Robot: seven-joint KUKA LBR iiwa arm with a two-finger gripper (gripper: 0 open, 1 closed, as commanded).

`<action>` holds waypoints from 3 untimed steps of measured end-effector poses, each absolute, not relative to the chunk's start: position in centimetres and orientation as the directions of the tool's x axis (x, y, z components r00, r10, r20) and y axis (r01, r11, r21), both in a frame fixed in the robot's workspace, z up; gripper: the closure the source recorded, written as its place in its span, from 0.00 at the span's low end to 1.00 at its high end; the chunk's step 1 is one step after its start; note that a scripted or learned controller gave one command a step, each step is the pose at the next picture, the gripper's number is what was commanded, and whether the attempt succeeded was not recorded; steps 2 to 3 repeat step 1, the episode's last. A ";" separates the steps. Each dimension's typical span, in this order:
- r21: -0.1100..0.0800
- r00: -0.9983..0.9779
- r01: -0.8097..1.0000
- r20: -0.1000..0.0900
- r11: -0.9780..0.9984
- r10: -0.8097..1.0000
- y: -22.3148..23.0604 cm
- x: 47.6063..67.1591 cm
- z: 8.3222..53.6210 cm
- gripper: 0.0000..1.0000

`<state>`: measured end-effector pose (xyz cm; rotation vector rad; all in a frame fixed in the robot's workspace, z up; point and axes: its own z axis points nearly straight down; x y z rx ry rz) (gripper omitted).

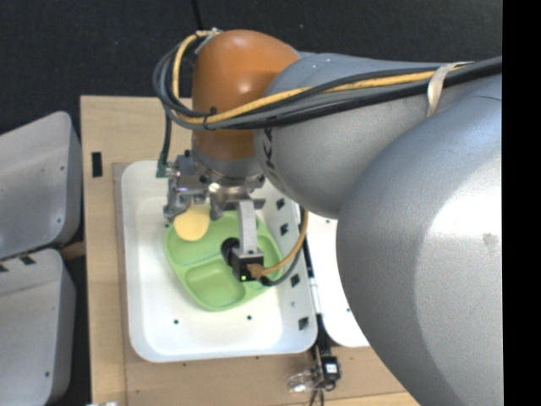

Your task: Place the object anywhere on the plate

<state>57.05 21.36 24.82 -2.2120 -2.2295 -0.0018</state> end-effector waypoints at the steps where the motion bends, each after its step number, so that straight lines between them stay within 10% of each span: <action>1: 0.000 -0.003 1.000 0.000 0.003 1.000 21.0 57.1 24.8 0.00; 3: 0.000 -0.003 1.000 0.000 0.003 1.000 21.0 57.1 24.8 0.00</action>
